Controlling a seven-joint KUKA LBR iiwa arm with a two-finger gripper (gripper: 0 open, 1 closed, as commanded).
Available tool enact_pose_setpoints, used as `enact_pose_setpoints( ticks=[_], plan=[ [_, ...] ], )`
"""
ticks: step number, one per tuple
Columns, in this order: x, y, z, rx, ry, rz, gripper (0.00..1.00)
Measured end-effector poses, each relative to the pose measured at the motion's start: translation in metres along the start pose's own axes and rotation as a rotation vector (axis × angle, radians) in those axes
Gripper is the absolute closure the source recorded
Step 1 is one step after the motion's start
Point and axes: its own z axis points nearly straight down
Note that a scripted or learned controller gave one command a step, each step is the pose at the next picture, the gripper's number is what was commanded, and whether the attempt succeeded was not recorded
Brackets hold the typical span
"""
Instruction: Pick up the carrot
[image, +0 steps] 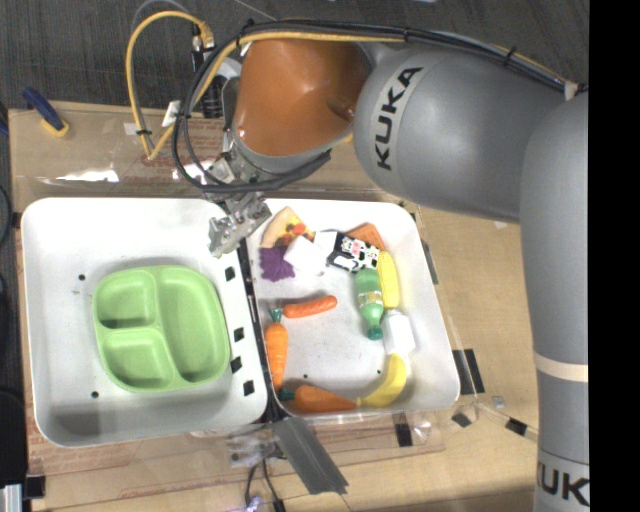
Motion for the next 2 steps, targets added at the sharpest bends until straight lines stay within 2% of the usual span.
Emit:
enact_pose_setpoints(
  ticks=[1,2],
  plan=[
    [-0.023,0.072,-0.059,-0.002,0.001,-0.206,1.00],
    [-0.018,0.005,-0.034,-0.004,-0.002,-0.485,1.00]
  ],
)
